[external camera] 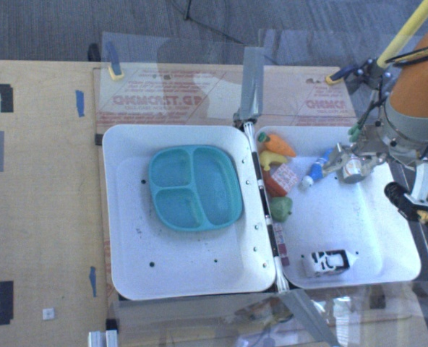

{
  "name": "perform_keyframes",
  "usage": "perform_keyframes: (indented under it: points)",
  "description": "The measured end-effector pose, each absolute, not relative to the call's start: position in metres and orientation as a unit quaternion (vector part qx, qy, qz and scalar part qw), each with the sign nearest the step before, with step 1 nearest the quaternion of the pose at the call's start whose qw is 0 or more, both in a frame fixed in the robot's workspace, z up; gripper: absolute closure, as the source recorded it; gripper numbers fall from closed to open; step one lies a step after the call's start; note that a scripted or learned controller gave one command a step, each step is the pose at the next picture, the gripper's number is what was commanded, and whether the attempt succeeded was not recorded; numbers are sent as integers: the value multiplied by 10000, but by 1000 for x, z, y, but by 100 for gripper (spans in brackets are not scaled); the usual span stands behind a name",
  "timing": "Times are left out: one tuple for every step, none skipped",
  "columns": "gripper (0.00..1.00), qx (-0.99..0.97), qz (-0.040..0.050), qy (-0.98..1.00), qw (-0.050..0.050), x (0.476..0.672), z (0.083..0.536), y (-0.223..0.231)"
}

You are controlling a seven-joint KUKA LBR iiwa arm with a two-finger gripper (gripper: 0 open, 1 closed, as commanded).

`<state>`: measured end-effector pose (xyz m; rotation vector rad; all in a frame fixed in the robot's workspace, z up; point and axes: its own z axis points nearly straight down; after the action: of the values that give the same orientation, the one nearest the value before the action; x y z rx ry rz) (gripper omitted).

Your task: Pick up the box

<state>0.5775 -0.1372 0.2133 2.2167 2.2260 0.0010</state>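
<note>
The small white-and-black box (330,261) lies long-side across near the right white bin's (387,230) front edge, well apart from the metal gripper (350,166) hovering at the back; whether its jaws are parted I cannot tell.

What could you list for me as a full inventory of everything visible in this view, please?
Bins: two, white, side by side on the bench; left bin, right bin.
Divided plate: one, teal, in the left bin.
Toy carrot: one, orange, right bin's upper left.
Red and yellow toy items: a small pile, below the carrot.
Green toy: one, below that pile.
Box: one, white and black, right bin's near edge.
Blue-and-white item: one, left of the gripper.
Gripper: one, metallic, over the right bin.
Arm: one, grey and orange.
</note>
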Motion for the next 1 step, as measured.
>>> perform_keyframes:
  points:
    - [0, 6750, 18, 7378, 40, 594, 100, -111]
